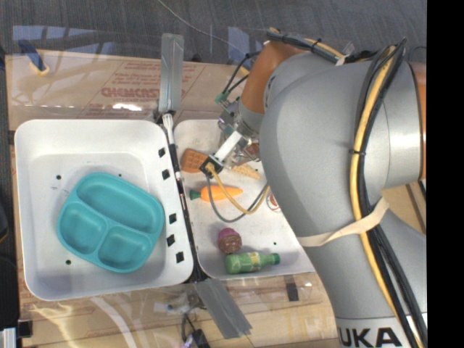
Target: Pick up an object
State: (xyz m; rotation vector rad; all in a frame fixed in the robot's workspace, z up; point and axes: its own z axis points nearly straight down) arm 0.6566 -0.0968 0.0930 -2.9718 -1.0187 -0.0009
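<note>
The right bin (pixel 250 227) holds an orange carrot (pixel 220 193), a tan waffle-like piece (pixel 191 159), a dark red ball (pixel 230 241) and a green bottle (pixel 251 262) lying on its side. A pale yellow ridged piece (pixel 246 171) lies just above the carrot. My gripper (pixel 243 138) hangs over the upper part of this bin, right of the waffle piece and above the carrot. The big grey arm (pixel 333 165) hides the bin's right side.
A teal divided plate (pixel 110 222) lies in the left bin (pixel 43 151). A raised wall with black clips (pixel 176 194) separates the two bins. Cardboard (pixel 87 78) and tape lie on the bench behind them.
</note>
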